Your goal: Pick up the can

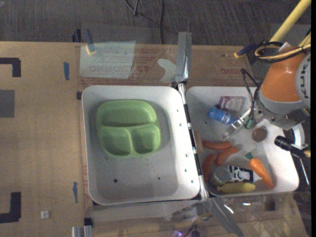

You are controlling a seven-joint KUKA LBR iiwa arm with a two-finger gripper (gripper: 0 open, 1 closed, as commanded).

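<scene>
The can (220,174) is a small grey metal one lying near the front of the right bin (291,181), between the sausages and a black-and-white carton (241,173). My gripper (236,126) hangs over the middle of that bin, well behind the can and apart from it. It is open, with nothing between its fingers. The grey arm with its orange band (281,85) reaches in from the right.
Around the gripper lie a blue bottle (220,115), a maroon-and-white packet (231,102) and a brown round piece (259,134). Three sausages (217,144), a banana (237,187) and a carrot (260,172) crowd the can. The left bin (94,181) holds a green divided tray (128,127).
</scene>
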